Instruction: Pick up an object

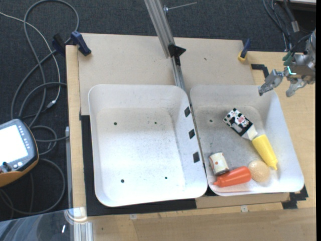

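Tool (280,84) is spread wide with nothing in it, hanging over the right bin (286,129)'s far corner, so honestly I'd drop straight onto the black-and-white box (237,121), since it sits apart from the cluttered front edge.

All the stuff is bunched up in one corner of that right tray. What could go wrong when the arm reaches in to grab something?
The open two-finger gripper hangs over the far right rim of the right white bin.

1. The orange carrot-shaped toy, the small white can and the pale beige egg-shaped object lie packed against the near wall, so the fingers may catch two things or hit the wall.
2. The yellow tapered bottle looks smooth and rounded; it might slip out of a pinch.
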Controlling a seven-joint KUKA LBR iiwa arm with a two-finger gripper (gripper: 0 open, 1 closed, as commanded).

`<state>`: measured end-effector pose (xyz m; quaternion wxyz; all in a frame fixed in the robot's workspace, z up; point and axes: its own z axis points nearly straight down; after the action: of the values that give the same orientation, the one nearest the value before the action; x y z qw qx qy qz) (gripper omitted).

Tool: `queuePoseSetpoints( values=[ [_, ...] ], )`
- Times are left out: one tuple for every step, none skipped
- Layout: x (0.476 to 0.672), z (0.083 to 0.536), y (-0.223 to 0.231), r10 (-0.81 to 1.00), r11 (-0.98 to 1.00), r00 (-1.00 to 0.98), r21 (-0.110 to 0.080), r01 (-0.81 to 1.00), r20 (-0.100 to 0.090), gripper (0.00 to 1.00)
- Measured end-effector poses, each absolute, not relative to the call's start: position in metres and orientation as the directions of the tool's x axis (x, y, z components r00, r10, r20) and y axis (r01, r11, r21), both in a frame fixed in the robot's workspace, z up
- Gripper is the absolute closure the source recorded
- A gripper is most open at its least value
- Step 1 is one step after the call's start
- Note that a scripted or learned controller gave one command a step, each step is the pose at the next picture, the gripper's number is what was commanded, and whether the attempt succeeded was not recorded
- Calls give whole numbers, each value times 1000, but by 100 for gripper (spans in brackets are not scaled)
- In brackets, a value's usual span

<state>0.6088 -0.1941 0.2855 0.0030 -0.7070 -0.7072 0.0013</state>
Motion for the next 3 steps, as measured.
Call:
queuePoseSetpoints(
  values=[
    [609,288,-194,1000,1,-1,-3,1000,1,0],
    [615,239,-186,1000,2,-2,-6,1000,2,0],
    [614,193,-178,1000,2,-2,-7,1000,2,0]
  ],
)
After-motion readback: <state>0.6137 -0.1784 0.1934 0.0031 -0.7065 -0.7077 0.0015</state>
